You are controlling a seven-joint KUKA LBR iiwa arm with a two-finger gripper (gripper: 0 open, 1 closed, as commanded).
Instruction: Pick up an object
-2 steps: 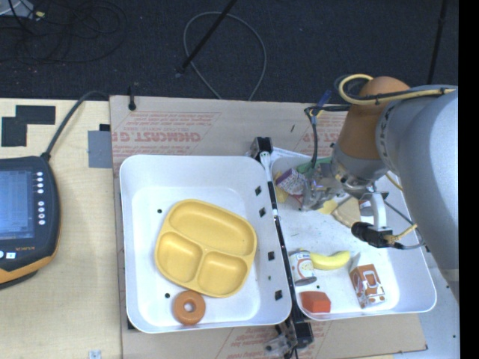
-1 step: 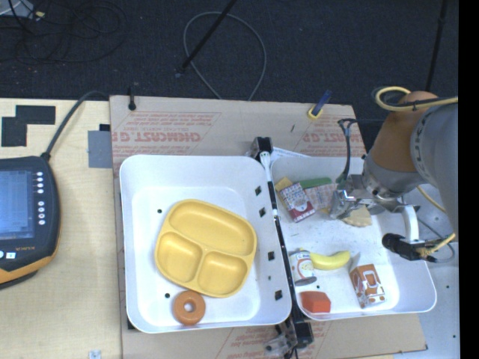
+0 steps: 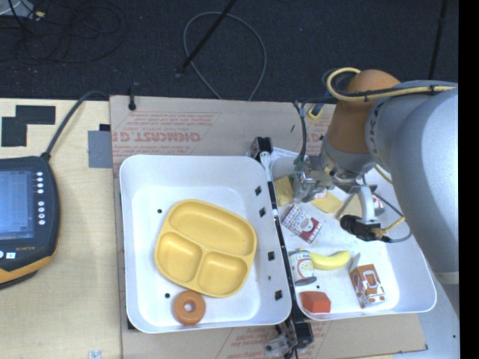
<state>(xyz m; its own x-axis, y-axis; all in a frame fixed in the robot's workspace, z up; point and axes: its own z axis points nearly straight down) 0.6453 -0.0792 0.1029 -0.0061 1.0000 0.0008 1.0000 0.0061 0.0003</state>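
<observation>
My gripper (image 3: pixel 305 184) hangs low over the back left part of the right bin (image 3: pixel 419 275). It is just above a red and white packet (image 3: pixel 301 222) and between two yellow cheese-like pieces (image 3: pixel 283 191) (image 3: pixel 328 203). Toward the front of that bin lie a banana (image 3: pixel 330 259), a small can (image 3: pixel 301 265), a red block (image 3: pixel 317 303) and an orange and white carton (image 3: pixel 367 286). I see nothing lifted off the bin floor.
The left bin (image 3: pixel 138 200) holds a yellow divided plate (image 3: pixel 206 247) and a brown donut (image 3: pixel 188 307) near its front edge. A black divider (image 3: pixel 273 230) separates the bins. The grey arm (image 3: pixel 419 163) covers the right bin's back right. A tablet (image 3: pixel 22 215) lies far left.
</observation>
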